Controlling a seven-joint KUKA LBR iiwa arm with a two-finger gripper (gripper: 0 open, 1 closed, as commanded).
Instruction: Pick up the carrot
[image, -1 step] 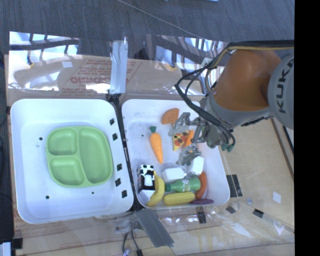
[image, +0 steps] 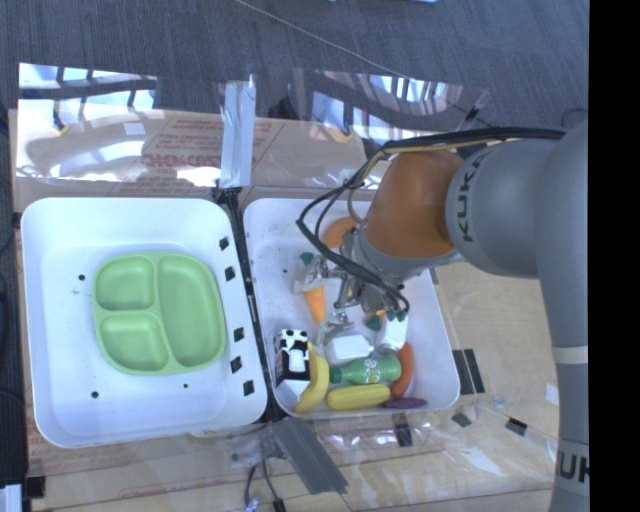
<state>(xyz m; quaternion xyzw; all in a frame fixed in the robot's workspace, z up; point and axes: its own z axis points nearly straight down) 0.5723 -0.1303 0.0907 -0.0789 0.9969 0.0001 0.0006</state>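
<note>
Left bin: green tray. Right bin: we see carrot lying loose, tool just beside; tool's state we cannot tell. Risk, we judge: banana, bottle crowd nearby; carrot tapers, may slip.

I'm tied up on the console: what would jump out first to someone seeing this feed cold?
The big grey arm with its orange band, reaching from the right over the right bin. Beneath it, the gripper hangs beside the small orange carrot, above a cluster of toy food along that bin's near edge. In the left bin sits a lime-green divided plate.
</note>
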